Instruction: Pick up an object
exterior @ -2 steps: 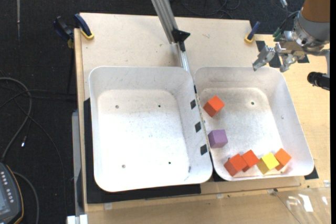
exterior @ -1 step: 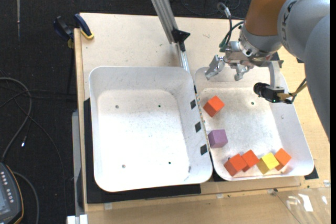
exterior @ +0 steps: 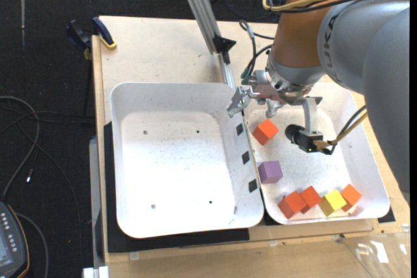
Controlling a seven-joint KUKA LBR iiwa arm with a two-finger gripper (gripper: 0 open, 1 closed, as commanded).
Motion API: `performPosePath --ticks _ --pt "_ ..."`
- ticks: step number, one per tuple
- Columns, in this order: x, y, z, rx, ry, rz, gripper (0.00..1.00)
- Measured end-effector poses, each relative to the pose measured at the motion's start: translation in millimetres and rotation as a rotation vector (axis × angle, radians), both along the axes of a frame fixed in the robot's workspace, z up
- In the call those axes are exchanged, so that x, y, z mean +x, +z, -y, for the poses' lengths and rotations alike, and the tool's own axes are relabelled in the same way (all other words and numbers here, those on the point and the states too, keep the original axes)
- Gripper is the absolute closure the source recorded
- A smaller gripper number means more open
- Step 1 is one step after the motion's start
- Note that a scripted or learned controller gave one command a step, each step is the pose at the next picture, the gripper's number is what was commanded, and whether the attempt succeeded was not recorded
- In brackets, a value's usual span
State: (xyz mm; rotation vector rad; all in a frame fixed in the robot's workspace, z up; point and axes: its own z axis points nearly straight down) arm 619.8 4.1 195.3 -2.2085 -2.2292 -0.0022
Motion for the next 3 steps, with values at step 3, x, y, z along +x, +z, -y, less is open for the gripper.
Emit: performPosePath --ticks 3 --pt "-117.4 87.4 32.5 -0.004 -0.007 0.009 0.00"
